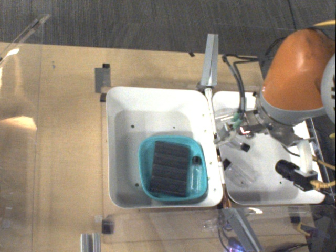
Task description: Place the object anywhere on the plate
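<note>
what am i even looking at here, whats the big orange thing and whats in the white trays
You are looking down at a slant from one fixed camera above a workbench. The big orange and grey shape at the right is a robot arm, seen from above; it reaches in from that side. Its gripper, a two-finger claw, sits low over the right bin, near the wall shared with the other bin. I cannot tell from here whether it holds anything.

On the bench stand two shallow white bins side by side. The left bin holds a teal plate, and on that plate lies a dark ribbed block with a small clear item beside it.
</note>
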Action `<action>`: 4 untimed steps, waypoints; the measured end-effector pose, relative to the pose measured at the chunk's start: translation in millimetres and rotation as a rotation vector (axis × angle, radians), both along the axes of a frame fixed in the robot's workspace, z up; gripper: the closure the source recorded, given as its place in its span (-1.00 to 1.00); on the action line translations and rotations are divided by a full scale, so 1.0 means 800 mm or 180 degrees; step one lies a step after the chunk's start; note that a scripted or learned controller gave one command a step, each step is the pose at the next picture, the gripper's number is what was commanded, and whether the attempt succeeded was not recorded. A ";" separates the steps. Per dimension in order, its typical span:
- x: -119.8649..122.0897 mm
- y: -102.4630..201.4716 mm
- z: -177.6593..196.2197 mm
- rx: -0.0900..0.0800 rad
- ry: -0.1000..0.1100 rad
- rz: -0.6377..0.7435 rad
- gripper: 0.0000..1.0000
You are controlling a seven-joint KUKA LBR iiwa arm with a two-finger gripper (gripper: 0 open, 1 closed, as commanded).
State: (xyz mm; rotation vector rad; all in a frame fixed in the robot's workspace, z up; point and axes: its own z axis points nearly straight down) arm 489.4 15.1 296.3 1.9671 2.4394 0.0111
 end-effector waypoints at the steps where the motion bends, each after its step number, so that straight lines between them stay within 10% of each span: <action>1: 0.003 0.001 0.014 0.0001 -0.0024 0.0014 1.00; 2: 0.022 0.046 -0.108 -0.0002 0.0020 0.0428 1.00; 3: 0.022 0.046 -0.108 -0.0002 0.0018 0.0426 -1.00; 4: 0.000 -0.041 -0.015 -0.0006 0.0002 0.0354 -1.00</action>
